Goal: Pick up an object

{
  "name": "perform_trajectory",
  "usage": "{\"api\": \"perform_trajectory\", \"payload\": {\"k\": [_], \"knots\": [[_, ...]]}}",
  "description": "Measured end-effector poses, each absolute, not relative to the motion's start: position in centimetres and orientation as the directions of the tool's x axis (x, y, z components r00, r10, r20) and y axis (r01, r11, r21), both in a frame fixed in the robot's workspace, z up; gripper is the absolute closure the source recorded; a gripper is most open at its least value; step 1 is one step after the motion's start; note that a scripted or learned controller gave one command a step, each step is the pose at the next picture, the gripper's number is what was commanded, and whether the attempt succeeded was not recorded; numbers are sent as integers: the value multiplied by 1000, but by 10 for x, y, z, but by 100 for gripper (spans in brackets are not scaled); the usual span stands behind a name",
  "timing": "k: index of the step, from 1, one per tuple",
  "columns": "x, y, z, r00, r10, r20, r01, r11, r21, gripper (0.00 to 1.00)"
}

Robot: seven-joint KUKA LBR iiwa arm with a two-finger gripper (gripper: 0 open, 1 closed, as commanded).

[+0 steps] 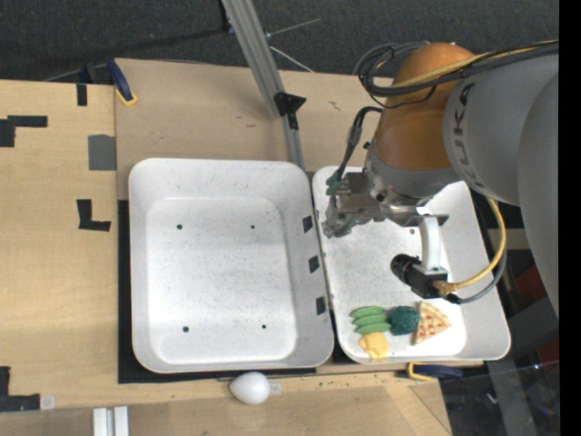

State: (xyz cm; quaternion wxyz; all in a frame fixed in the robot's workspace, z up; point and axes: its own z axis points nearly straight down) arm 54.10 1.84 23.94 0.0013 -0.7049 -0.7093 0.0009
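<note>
Four small toys cluster in your right bin [481, 243]: ridged green pod [369, 317], yellow lump [374, 343], knobbly teal piece [402, 318], pizza wedge [430, 322]. Gripper [338, 216] grip: cannot tell.

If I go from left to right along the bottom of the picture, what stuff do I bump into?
White egg → green toy → dark teal toy → pizza slice toy.
</note>
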Motion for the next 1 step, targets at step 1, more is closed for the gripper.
{"api": "perform_trajectory", "payload": {"k": [1], "knots": [[547, 69, 244, -3, 1000, 0, 1000, 3, -3, 100]]}}
